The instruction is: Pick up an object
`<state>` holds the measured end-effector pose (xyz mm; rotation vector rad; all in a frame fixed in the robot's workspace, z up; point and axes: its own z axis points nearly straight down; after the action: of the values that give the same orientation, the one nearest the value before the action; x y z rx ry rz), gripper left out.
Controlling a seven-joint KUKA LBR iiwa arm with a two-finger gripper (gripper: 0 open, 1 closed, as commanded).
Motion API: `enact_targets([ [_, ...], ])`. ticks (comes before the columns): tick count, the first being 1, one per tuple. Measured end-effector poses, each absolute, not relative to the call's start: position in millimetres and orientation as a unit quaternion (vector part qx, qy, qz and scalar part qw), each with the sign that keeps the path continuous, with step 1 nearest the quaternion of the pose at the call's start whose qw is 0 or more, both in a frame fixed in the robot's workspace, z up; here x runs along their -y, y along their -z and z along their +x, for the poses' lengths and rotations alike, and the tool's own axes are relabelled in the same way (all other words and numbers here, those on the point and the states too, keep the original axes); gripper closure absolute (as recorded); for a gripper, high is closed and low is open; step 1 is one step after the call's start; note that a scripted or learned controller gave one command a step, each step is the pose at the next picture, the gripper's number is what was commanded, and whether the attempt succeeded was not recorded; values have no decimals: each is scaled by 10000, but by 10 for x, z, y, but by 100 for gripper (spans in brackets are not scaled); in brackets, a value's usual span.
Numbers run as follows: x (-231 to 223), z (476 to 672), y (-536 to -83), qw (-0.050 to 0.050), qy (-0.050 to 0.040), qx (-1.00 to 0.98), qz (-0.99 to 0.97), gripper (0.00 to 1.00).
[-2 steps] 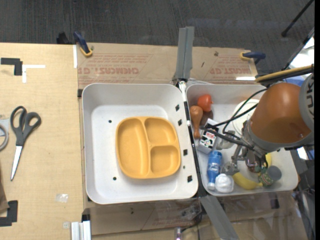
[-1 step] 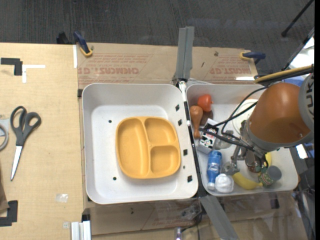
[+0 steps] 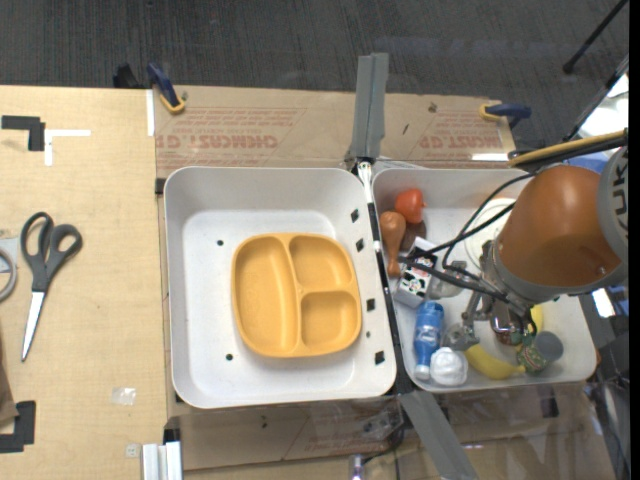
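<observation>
Arm low over the right bin (image 3: 470, 186), gripper (image 3: 487, 320) among the clutter.

Whether it is apart or together cannot be told. Just near of it lies a yellow banana (image 3: 490, 362); a blue bottle (image 3: 428, 332) with a white cap lies to its left, touching nothing of it. A red ball (image 3: 409, 204) sits at the far left corner. The left bin (image 3: 190, 268) holds a yellow divided tray (image 3: 296, 294).

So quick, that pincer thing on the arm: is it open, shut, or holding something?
Pincer: cannot be told. It sits low in the right bin, among the objects, with the arm over it.
</observation>
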<state>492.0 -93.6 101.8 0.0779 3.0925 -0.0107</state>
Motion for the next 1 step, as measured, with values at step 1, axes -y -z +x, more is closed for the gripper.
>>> enact_targets([
  [1, 962, 4911, -1013, 229, 25, -9985, 496, 0],
])
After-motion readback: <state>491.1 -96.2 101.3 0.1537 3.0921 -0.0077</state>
